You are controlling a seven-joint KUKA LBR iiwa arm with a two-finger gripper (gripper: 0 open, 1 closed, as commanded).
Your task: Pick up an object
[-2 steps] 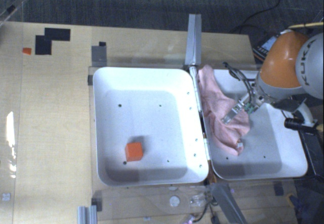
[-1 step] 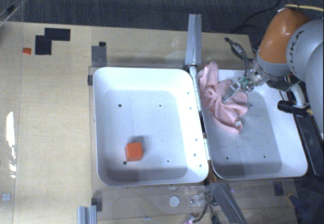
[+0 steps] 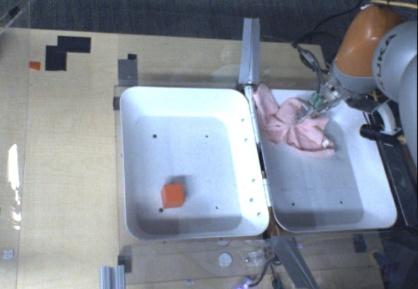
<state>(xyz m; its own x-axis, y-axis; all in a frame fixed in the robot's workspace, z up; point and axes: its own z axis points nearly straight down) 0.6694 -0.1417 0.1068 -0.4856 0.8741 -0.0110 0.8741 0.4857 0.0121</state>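
The grey arm with its orange band comes in from three o'clock, and its two-finger gripper (image 3: pixel 313 106) sits low over the right-hand shallow white bin (image 3: pixel 339 203), right at the upper edge of the crumpled pink cloth (image 3: pixel 295 125). That is the relation that matters: the cloth lies directly under the gripper and spills away from it toward eight and nine o'clock, its long axis running roughly from ten o'clock, up against the divider between the bins, down to four o'clock, where a paler fold ends near the bin's middle. The gripper appears to be touching, or all but touching, the cloth's two o'clock corner; the tips are small and dark against the folds, and I cannot tell how wide they stand or whether any fabric is pinched between them. So no claim of a hold here. The other candidate, a small orange block (image 3: pixel 173 195), sits well apart in the left-hand white bin (image 3: pixel 140 150), toward its seven o'clock corner, far off at eight o'clock from the gripper across the divider. My read: the cloth is the target, and the try is at the contact stage, not the lift. The risk is catching only a thin edge fold at that corner, which could slip free as the arm rises from the wooden tabletop (image 3: pixel 65 170).
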